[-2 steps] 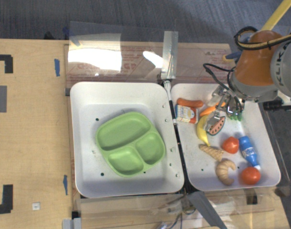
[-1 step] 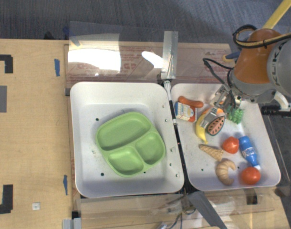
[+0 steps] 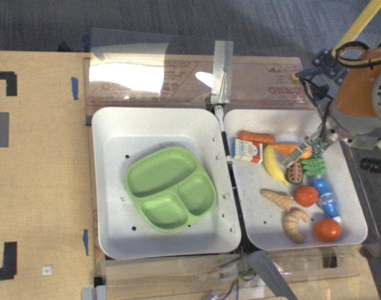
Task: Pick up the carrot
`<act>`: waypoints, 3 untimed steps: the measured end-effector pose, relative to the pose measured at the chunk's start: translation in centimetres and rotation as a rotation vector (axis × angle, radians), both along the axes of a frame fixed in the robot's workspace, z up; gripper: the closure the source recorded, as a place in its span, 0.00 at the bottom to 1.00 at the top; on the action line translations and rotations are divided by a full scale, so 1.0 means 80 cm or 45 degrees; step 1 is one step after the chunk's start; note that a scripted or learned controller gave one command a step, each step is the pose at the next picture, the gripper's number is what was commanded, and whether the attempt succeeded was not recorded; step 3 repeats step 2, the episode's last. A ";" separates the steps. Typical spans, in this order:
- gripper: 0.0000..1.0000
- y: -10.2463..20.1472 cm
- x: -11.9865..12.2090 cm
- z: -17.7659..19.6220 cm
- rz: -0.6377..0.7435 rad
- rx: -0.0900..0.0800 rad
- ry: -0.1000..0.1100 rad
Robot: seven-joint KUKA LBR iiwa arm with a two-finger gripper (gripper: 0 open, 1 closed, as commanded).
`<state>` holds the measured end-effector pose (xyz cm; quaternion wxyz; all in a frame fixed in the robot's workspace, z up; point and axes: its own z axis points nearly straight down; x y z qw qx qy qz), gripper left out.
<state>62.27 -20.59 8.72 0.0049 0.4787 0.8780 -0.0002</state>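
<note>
Inside the right bin (image 3: 359, 230), carrot (image 3: 284, 148) beside banana (image 3: 275, 165) (hand (image 3: 303, 152) grip unclear); left bin (image 3: 109, 230), green tray (image 3: 170, 187).

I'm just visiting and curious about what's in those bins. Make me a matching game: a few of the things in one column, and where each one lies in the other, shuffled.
Things:
1. green divided plate
2. banana
3. croissant
4. blue bottle

Places:
A. right bin, near its front edge, left of a tomato
B. left bin, on its own
C. right bin, between two tomatoes
D. right bin, just below the small carton

Pairs: 1-B, 2-D, 3-A, 4-C
</note>
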 end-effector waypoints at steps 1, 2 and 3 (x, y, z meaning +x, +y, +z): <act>0.00 0.080 -0.001 0.002 -0.122 0.007 0.001; 1.00 0.078 0.002 0.019 -0.120 0.001 -0.013; 1.00 0.078 0.002 0.019 -0.120 0.001 -0.013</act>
